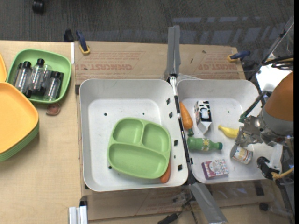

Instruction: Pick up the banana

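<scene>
Nearest the lens was the arm point(282, 104), its orange band high over the right edge of the right bin point(219, 84), with the wrist hardware hanging below it. The banana point(229, 132) lay flat on the floor of that bin, right of centre, with its right end running up against the wrist hardware. We could not tell whether the jaws were released or clenched, nor whether they had any purchase on the fruit; we logged the banana as not yet lifted.

Working outward from the banana:
- a small can point(243, 154) just below it, near the wrist
- a green bottle point(204, 144) lying on its side just to its left
- a milk carton point(202, 115) up and to the left
- a carrot point(186, 116) against the wall between the bins
- a pink box point(215, 168) near the front wall
- in the left bin point(121, 85), a green divided plate point(140, 147)
- well apart on the surface point(56, 139), a green tray of bottles point(39, 76) and stacked orange plates point(14, 120)

Our judgement was that the step in hand was the approach and grasp. To do it well, the jaws should straddle the banana across its narrow width near the middle of its curve, not at the tapering end. They should come straight down, since a slanted entry could nudge the can or roll the bottle. We would close only once the tips were low beside the fruit, then lift vertically and check that the banana rose with them.
</scene>
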Available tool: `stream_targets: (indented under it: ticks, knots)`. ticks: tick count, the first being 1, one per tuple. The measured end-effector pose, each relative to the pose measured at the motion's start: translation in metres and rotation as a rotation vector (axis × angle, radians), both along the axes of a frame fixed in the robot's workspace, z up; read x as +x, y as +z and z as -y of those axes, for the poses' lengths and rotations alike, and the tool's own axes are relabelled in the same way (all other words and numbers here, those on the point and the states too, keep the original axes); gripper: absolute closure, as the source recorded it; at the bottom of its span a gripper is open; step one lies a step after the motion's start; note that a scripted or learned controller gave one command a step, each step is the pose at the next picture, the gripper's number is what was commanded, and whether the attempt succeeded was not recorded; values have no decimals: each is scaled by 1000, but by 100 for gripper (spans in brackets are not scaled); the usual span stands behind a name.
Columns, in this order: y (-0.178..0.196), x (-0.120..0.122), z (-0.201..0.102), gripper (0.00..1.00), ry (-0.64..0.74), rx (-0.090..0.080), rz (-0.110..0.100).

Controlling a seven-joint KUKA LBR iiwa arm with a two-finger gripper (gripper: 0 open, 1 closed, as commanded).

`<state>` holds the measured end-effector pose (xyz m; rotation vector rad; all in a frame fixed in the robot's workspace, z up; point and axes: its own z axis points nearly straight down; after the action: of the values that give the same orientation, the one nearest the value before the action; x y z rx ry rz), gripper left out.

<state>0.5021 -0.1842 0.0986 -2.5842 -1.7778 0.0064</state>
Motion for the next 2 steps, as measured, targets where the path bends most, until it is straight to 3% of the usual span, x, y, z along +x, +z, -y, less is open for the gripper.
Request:
stream_targets:
  ticks: [2]
  knots:
    - [-8, 67, 2, 100, -313, -4, 2]
